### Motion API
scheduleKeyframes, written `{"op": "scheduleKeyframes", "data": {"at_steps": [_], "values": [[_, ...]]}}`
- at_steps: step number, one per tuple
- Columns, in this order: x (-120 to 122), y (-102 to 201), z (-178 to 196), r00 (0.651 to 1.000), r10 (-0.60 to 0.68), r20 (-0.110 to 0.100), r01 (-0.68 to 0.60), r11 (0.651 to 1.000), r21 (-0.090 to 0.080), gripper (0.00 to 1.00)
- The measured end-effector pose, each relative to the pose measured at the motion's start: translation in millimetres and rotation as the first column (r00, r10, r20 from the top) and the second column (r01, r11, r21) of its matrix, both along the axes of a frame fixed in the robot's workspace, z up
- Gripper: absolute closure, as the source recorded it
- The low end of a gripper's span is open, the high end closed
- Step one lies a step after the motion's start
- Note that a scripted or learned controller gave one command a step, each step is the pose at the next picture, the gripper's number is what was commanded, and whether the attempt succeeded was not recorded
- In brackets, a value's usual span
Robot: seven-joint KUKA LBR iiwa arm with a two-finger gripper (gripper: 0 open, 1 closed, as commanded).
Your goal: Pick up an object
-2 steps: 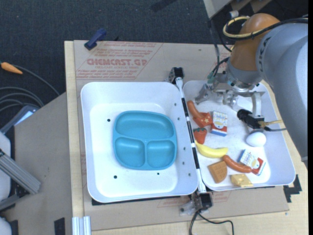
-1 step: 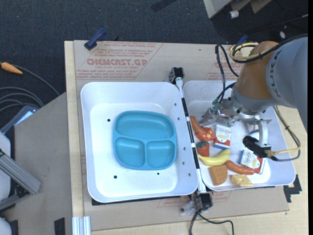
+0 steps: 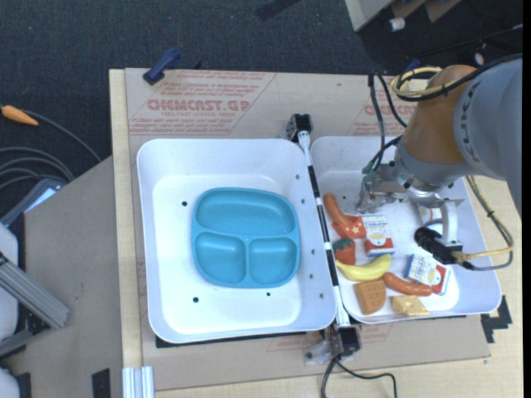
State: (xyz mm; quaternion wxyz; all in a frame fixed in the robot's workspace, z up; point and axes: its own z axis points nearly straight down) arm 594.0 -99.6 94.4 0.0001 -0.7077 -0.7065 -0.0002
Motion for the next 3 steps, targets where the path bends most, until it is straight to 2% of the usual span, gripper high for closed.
{"op": "scheduleKeyframes", "data": {"at_steps": [1, 2, 3], "values": [[0, 0, 0, 1.000, 0.000, 0.000, 0.000, 1.000, 0.000, 0.00], [73, 6, -10, 1.000, 0.002, 0.000, -0.002, 1.000, -0.001, 0.00], [-1, 3, -10, 1.000, 0.001, -0.002, -0.001, 1.000, 0.000, 0.00]]}}
